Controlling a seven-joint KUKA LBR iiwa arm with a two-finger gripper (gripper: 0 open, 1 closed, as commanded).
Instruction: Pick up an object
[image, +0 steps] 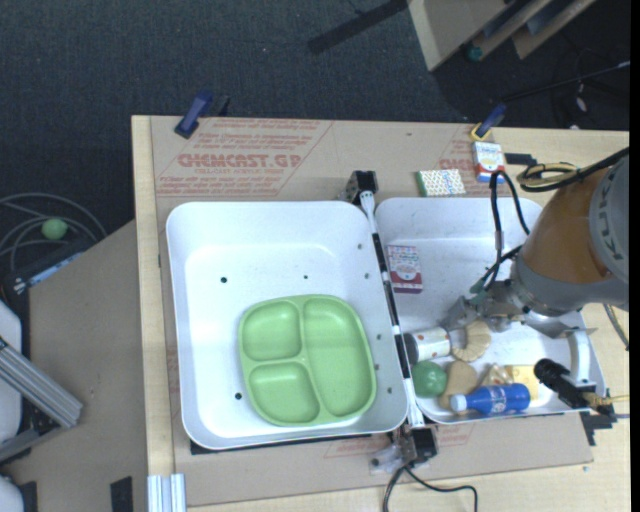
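I am reaching in from the right with my grey arm (575, 250), the orange band showing above the wrist, and my gripper (478, 312) is hanging low inside the right bin (440, 212), near its middle. Whether it is clenched or released I cannot make out from up here, and I am seeing nothing clearly held in it. Right at its tip a tan round piece (474, 344) is lying, too close for me to judge contact. Just beside that, a small white container (430, 345) is lying on its side against the bin's left wall. Below it, a green ball (430, 379) is sitting next to a second tan piece (460, 378). A blue bottle with a white cap (495, 400) is lying along the near wall. Further back a red and white packet (404, 268) is lying flat by the divider, its print too small for me to read. The left bin (250, 235) is carrying a pale green divided plate (305, 358) with three compartments. Behind both bins, the brown board (150, 200) is showing red lettering (240, 158) that reads "CHEMCAST GP", with finer lines above it that I cannot read.
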